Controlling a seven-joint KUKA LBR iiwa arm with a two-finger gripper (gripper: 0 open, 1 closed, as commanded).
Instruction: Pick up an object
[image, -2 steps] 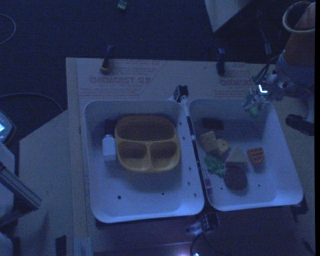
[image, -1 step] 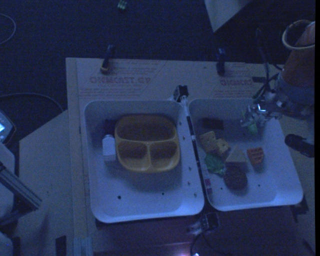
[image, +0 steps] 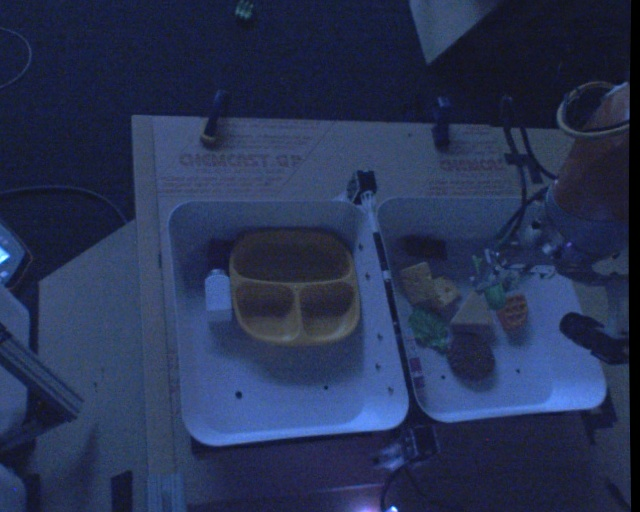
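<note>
**A:** Is any writing legible?

**B:** Faded red print on the pale sheet (image: 300, 150) over the desk (image: 90, 350) reads "CHEMCAST GP", well off to the view's left of the claw (image: 495, 272). A second run of the print sits just beyond the claw. Cables cross it, and it is probably the same word. The smaller lines beneath are too dim to read.

**A:** And the claw itself?

**B:** It hangs over the right bin (image: 560, 395), near that bin's far right part. The light is so low that I cannot tell whether it is released or clenched, or whether it grips anything.

**A:** Where are the things to pick?

**B:** All are in that bin. An orange piece (image: 513, 313) with a green top lies just below the claw in the view. A tan wedge (image: 472, 316) sits beside it, with a brown disc (image: 470, 357) nearer the camera. A yellow block (image: 430, 285) and a green leafy piece (image: 430, 328) lie left of the claw. A dark shape (image: 428, 245) at the bin's far left is unreadable.

**A:** What about the left bin (image: 290, 410)?

**B:** Well left of the claw, it holds a yellow divided tray (image: 295, 285) with a small white bottle (image: 217, 292) touching its far side from the claw. Any label on the bottle is too small to make out.
</note>
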